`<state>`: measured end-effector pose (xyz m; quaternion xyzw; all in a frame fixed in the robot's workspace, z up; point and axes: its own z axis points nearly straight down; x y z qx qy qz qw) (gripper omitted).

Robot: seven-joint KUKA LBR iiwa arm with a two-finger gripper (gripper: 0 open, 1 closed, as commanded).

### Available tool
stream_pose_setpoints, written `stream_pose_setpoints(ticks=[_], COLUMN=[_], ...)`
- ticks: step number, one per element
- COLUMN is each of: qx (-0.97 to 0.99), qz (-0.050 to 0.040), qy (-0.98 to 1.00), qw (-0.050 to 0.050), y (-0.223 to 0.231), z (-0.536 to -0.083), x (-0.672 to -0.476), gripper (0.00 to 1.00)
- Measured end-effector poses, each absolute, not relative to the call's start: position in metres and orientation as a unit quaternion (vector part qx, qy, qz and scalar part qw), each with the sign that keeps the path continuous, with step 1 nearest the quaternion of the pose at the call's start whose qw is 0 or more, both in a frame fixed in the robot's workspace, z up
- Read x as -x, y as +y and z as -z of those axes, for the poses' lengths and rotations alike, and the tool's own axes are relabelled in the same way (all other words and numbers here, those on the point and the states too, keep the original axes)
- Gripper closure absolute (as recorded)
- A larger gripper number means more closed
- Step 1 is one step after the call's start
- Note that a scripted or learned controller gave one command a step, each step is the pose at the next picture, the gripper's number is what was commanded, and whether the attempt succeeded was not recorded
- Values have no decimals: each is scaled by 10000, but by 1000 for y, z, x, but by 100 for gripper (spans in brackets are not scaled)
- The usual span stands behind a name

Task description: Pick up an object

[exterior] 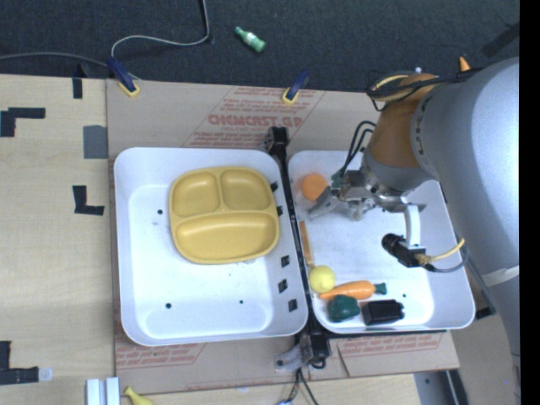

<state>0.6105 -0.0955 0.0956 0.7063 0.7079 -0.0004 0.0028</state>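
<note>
Left bin [139,251]: yellow divided plate [224,213], upper middle | Right bin [447,298]: orange ball [313,186] at upper left corner; lemon [321,278], carrot [350,290], green piece [342,309], black block [382,312] along lower edge | Tool [342,199]: just beside ball; open or closed, cannot tell.

The left white bin [139,251] sits on a cardboard sheet [245,116] laid over the bench [51,251]. A yellow divided tray [225,213] lies in that bin's upper half. Beyond the sheet's far edge, a small green bottle [251,39] lies beside a grey cable [160,36].
</note>
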Motion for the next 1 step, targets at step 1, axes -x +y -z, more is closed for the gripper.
stream_pose_setpoints(ticks=[1], qx=[-7061], qz=[9], qy=[7081], qw=[23], y=[-95], z=[-105], x=[-610], gripper=[100])
